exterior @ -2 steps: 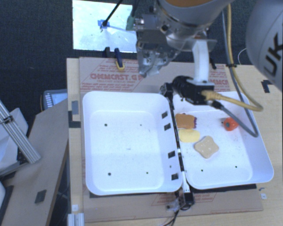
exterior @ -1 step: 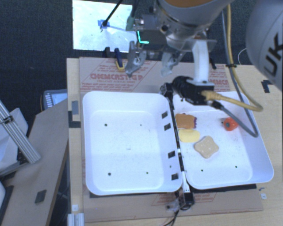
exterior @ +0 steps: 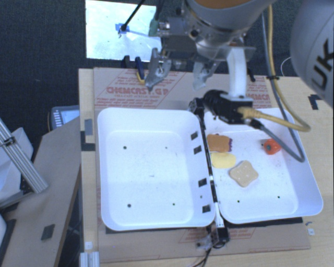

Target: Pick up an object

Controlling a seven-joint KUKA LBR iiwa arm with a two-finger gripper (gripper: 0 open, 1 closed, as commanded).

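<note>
While the gripper [exterior: 177, 77] hangs with fingers apart and bare, the toast slice [exterior: 243, 173] looks light, stiff; grip its edges.

arm [exterior: 224, 15]: grey rounded housing, orange band above wrist, black letters "UK" on the big grey link [exterior: 313, 47] right of that band. gripper [exterior: 177, 78]: two bare-metal fingers [exterior: 154, 73] below the band. Yellow and grey cables [exterior: 276, 78] run down from the wrist
</note>
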